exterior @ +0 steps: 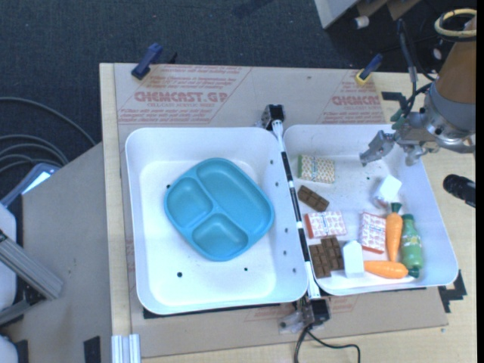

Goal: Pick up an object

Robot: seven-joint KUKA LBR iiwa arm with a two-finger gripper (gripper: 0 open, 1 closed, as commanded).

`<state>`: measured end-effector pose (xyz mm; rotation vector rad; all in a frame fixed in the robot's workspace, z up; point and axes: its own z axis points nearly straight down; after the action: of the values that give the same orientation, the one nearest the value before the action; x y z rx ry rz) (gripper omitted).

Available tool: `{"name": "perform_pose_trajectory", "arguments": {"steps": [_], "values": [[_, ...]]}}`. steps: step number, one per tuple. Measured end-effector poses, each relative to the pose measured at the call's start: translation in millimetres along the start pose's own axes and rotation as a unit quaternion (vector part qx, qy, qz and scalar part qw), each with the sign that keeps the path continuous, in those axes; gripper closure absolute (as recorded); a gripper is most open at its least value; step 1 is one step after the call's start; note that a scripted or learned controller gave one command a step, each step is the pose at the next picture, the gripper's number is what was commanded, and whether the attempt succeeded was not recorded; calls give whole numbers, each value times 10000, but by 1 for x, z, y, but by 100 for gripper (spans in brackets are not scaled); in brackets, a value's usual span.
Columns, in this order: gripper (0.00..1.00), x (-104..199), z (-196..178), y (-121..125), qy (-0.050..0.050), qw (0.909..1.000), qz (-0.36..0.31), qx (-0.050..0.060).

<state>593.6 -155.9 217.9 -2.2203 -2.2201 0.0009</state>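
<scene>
Nearest, the left white bin holds a blue three-compartment plastic tray, lying flat. Brown board behind reads "CHEMCAST GP". Right white bin crowds candidate items: chocolate bar, orange toy carrot, green bottle. Gripper hovers above the bin's far right, jaws spread, holding nothing.
</scene>
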Motion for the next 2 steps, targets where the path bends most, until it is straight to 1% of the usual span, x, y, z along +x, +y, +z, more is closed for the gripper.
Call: {"name": "perform_pose_trajectory", "arguments": {"steps": [1,2], "values": [[0,-25,134,-66,-3,10000,2,-2],[0,-45,131,-109,37,10000,-49,-54]]}}
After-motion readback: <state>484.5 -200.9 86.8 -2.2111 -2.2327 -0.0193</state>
